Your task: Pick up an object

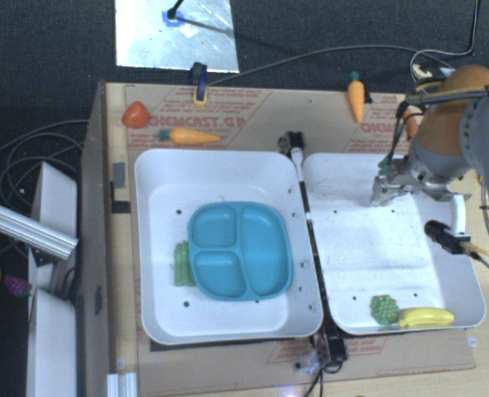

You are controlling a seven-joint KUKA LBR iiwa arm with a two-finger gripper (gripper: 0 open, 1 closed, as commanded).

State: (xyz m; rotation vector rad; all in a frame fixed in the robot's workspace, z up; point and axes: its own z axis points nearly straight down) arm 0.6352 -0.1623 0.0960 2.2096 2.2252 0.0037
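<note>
Right bin [352,246]: banana [427,317] and broccoli [384,308] at near edge. Gripper [386,190] at far side; finger state cannot be told.

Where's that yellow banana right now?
The banana lies in the right bin, at its near edge, touching the green broccoli on its left.

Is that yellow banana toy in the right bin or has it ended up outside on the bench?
In. The banana lies flat on the floor of the right bin, near its front edge, right beside the green broccoli toy.
</note>
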